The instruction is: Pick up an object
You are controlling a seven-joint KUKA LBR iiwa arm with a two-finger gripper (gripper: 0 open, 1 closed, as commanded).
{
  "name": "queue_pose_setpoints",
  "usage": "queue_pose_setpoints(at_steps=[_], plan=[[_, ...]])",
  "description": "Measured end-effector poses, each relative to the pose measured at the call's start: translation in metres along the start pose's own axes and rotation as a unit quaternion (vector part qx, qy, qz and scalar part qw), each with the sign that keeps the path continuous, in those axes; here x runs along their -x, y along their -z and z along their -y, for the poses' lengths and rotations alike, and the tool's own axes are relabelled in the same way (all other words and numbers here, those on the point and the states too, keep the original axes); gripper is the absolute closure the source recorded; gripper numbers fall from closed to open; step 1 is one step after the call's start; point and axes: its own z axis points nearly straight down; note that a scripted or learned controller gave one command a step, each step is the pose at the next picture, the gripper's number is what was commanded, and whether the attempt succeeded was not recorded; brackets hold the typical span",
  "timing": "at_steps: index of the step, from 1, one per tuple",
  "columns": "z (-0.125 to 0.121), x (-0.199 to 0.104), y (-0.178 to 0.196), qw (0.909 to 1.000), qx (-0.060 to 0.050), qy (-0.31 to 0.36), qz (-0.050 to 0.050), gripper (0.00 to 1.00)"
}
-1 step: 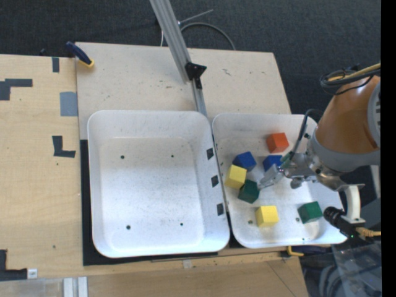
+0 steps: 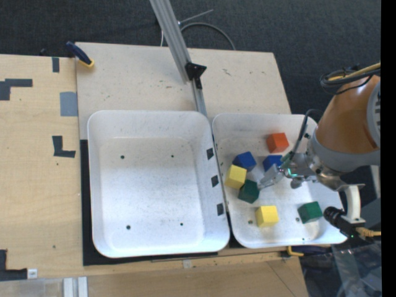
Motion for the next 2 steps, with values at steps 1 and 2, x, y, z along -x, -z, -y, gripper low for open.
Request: queue_pose_setpoints(at_steps=[1,2], plan=[[-0.005,0.007,-0.05,1.0,-0.002,0.0,0.0,0.0],[-0.003,0.006,-0.104,1.0,-0.003,0.0,0.0,0.0]])
